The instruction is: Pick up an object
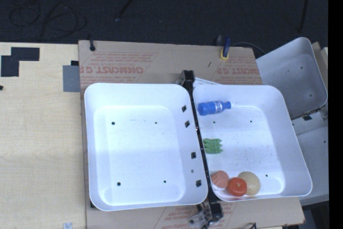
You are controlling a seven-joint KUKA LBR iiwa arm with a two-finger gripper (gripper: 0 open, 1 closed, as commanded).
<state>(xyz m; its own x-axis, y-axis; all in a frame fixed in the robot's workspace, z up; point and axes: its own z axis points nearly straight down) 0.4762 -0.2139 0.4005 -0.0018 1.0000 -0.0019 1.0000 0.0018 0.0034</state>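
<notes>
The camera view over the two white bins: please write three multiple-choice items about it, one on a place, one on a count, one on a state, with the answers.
1. Where is the blue bottle?
A. left bin
B. right bin, far end
C. on the cardboard

2. How many round items sit together at the right bin's near corner?
A. one
B. three
C. five

3. How does the bottle rest?
A. upright
B. on its side
C. leaning on the green item

Answers: B, it lies near the far wall. B, a pink piece, a red one and a tan one cluster there. B, its length runs flat along the floor.
</notes>
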